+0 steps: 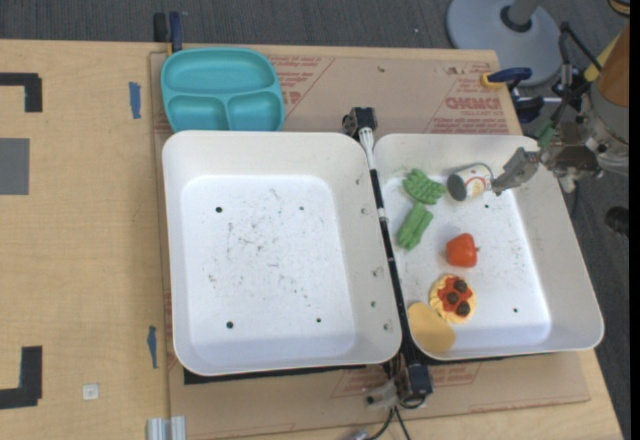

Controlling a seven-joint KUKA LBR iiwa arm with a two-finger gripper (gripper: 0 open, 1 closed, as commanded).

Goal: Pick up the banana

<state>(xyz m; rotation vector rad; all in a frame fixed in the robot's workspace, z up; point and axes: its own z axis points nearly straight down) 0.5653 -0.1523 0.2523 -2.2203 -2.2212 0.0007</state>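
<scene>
Right bin [560,328] | pincer [512,171] at far edge | opening: cannot tell

I have one fixed camera, set high above the bench [80,228] and looking down at a slant. It stands far enough back to take in both white bins [270,153], the bench's far edge and the floor beyond; the arm [590,143] enters from the right.

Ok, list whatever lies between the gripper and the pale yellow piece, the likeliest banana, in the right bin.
Two things lie on that line: the red piece mid-bin and the berry-topped tart, which touches the far edge of the yellow piece. The gripper hangs at the far side of the right bin. Approach from above looks open.
</scene>
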